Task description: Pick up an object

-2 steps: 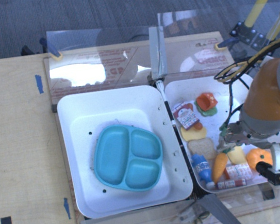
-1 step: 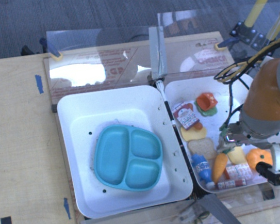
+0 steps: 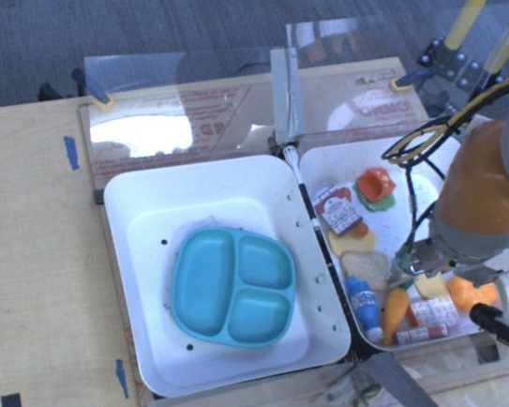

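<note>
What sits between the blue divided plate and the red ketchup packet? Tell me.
In the camera view, between the blue divided plate and the ketchup packet lie bare white bin floor and the two bins' adjoining rims.

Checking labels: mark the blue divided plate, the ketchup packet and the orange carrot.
blue divided plate [image 3: 234, 286]: camera view, on the ridge where its three compartments meet.
ketchup packet [image 3: 338, 211]: camera view, middle of its red label.
orange carrot [image 3: 395, 309]: camera view, middle of its body.
</note>
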Robot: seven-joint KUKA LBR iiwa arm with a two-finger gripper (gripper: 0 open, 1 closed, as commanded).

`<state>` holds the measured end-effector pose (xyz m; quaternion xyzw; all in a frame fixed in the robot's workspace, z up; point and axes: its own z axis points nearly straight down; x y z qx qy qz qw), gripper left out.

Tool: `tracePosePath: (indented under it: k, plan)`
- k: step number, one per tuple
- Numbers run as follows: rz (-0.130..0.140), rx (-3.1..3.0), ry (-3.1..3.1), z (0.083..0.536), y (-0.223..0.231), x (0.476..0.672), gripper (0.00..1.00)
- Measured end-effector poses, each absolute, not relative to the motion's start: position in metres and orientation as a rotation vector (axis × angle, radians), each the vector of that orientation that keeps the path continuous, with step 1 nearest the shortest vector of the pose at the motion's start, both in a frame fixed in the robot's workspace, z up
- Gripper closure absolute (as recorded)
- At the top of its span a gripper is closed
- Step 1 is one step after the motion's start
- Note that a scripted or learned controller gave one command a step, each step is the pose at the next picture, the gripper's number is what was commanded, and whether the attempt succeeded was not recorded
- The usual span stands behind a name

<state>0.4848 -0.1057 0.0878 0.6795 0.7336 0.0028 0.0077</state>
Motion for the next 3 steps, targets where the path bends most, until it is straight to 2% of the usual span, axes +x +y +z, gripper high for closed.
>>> tracePosePath:
  k: [1, 2, 3]
  plan:
    - [0.005, 1.920, 2.468, 0.088, -0.100, 0.484, 0.00]
    - [0.005, 1.922, 2.466, 0.095, -0.101, 0.485, 1.00]
    - [0.003, 2.081, 2.354, 0.201, -0.007, 0.534, 1.00]
